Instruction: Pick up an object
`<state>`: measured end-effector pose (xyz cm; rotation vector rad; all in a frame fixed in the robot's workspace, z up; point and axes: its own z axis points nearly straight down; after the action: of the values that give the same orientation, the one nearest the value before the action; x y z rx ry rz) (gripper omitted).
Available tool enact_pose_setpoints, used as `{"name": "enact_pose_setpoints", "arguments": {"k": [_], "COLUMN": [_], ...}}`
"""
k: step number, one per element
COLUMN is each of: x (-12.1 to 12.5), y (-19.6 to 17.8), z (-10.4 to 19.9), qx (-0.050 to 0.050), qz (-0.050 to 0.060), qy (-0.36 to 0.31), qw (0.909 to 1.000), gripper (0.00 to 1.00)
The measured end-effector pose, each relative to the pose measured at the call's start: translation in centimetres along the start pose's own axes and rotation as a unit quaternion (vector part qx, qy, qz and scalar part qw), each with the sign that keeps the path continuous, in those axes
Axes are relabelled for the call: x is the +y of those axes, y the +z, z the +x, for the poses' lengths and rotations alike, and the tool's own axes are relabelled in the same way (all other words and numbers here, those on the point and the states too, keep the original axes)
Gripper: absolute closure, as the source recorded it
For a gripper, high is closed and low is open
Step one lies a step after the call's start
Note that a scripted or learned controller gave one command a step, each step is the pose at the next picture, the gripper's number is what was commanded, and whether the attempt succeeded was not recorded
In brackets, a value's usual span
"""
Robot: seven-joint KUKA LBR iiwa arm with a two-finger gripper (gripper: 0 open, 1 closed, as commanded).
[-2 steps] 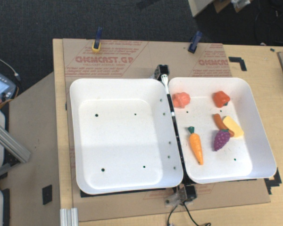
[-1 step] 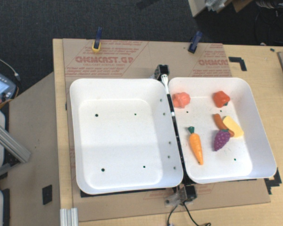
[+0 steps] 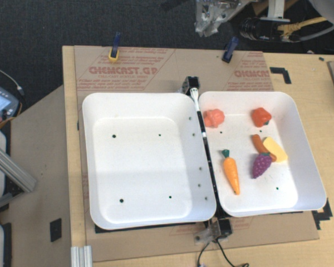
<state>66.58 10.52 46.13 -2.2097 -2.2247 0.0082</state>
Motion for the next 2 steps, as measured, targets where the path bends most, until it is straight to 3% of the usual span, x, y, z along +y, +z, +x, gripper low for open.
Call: {"name": "enact_pose_setpoints", "arguments": {"k": [1,2], "x": [0.1,-5.5], "y": [13.6,26.1], "z": [1.3,5.3], "qx": [-0.001,-0.001], "qz": [0.002,0.005], "qy": [0.003,0.001], "qw": [1.0,1.0], "gripper": [1.0,1.0]}}
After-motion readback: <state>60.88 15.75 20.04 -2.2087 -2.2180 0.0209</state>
